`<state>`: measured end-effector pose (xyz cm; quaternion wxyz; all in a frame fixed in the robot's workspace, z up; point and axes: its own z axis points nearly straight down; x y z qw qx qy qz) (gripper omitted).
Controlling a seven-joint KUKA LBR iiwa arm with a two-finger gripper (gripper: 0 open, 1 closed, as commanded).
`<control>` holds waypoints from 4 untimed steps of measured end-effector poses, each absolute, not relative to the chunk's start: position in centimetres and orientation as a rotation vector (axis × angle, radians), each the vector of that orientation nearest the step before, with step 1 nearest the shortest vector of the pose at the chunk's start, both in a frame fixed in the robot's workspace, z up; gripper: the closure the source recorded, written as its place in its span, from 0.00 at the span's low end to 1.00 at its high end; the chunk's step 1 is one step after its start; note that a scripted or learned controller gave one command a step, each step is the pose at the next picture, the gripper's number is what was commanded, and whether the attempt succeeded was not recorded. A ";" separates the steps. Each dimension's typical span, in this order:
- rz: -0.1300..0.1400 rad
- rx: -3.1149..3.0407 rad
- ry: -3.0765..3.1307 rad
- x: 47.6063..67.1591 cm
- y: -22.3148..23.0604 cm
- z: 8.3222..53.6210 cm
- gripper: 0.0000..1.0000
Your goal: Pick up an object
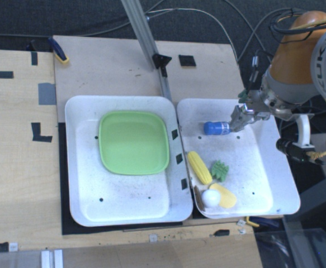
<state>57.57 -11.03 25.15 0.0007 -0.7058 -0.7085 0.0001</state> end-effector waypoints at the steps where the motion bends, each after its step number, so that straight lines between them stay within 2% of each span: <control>1: -0.001 -2.217 -2.226 56.8 -5.9 25.8 1.00; 2: 0.001 -2.215 -2.225 56.4 -0.2 24.4 1.00; 3: 0.000 -2.217 -2.225 54.9 4.4 23.9 1.00; 4: 0.002 -2.216 -2.225 54.4 9.3 22.5 1.00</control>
